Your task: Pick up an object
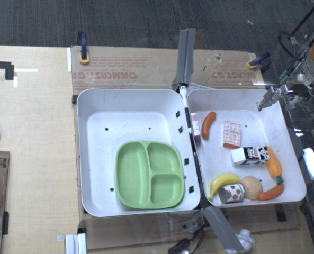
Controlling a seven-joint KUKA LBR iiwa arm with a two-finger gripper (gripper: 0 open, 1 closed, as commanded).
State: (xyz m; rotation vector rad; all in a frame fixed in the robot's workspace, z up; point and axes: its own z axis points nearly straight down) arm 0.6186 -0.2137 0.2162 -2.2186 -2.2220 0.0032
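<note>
I see gripper point(268, 97) over right bin's point(292, 157) far right corner, finger state unclear. Sausage point(208, 124), milk carton point(250, 154) well apart from it.

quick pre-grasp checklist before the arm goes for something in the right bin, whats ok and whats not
1. Targets present: ok, the right bin holds a sausage, cracker packet, milk carton, banana and carrots.
2. Gripper above the bin: not ok, it sits at the far right rim.
3. Gripper state: cannot tell.
4. Isolated target: ok, the sausage lies apart from the rest.
5. Front cluster: not ok, banana, small can and round bun crowd together.
6. Green tray: ok, in the left bin.
</note>
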